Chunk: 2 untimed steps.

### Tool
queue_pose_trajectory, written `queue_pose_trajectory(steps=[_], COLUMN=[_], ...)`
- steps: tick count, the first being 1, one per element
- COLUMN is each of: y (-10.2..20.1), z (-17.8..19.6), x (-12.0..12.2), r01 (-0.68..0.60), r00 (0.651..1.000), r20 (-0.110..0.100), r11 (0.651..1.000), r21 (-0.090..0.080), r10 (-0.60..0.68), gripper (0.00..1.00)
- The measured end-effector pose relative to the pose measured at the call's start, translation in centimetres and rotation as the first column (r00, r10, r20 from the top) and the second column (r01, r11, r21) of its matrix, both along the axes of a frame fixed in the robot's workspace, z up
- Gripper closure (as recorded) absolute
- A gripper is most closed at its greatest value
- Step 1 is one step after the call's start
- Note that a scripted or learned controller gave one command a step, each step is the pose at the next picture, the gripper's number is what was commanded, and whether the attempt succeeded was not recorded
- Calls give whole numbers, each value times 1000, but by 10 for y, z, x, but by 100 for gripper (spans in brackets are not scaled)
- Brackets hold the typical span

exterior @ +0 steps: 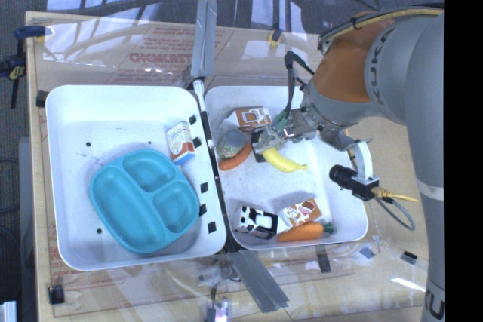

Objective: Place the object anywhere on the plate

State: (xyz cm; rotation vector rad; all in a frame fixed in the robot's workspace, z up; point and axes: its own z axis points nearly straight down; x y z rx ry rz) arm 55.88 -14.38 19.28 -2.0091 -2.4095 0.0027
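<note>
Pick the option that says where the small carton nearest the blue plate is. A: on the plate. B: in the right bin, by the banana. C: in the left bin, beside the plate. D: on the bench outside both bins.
C: the small carton lies on the left bin floor, just off the blue plate's upper right edge, near the divider.

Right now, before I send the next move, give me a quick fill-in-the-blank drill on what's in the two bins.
1. The blue plate lies in the ____ bin of the camera view.
2. The plate has ____ compartments.
3. The gripper is in the right bin, next to the yellow ____.
4. The small carton beside the plate lies ____ the plate, on the left bin's floor.

Missing words: left; three; banana; off
</note>
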Motion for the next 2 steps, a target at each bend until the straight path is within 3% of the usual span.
queue_pose_trajectory(steps=[1, 2], y=[63, 132], z=[-1, 10], x=[27, 13], r01=[-203, -306], r00=[979, 952], r20=[4, -1], r11=[979, 952], r21=[-2, 0], r10=[203, 306], gripper=[100, 100])
